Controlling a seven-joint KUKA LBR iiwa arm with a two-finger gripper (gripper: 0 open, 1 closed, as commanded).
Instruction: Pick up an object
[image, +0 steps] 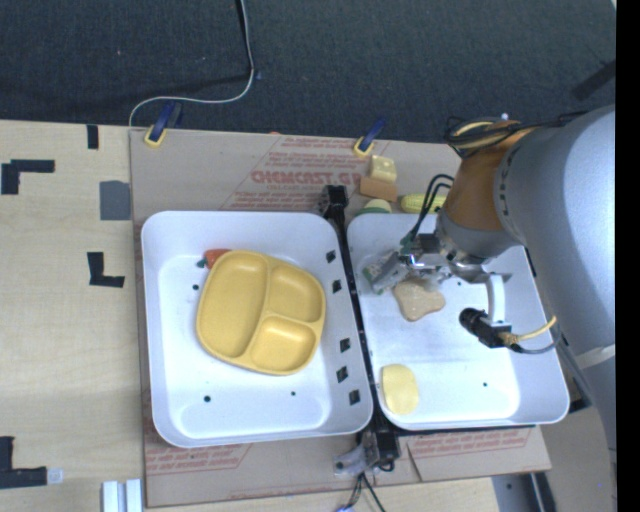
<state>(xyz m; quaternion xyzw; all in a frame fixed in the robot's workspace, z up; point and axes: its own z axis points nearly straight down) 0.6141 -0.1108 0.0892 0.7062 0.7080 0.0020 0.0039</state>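
In the right bin (500, 400) a tan, lumpy object (417, 301) lies near the back left. My gripper (386, 268) hangs low over that bin's back left corner, just up and left of the tan object and very close to it. I cannot tell if they touch. A pale yellow object (400, 388) rests near the front left of the same bin. The left bin (180, 400) holds a yellow divided plate (262, 312), with a small red thing (214, 256) peeking out at the plate's back left edge.
The grey arm with its orange band (480, 190) covers the back right of the right bin. A black part with a yellow cable (490, 330) hangs over that bin's middle. Behind the bins lie a tan block (378, 186), a green-white piece (375, 207) and a yellow piece (412, 202).
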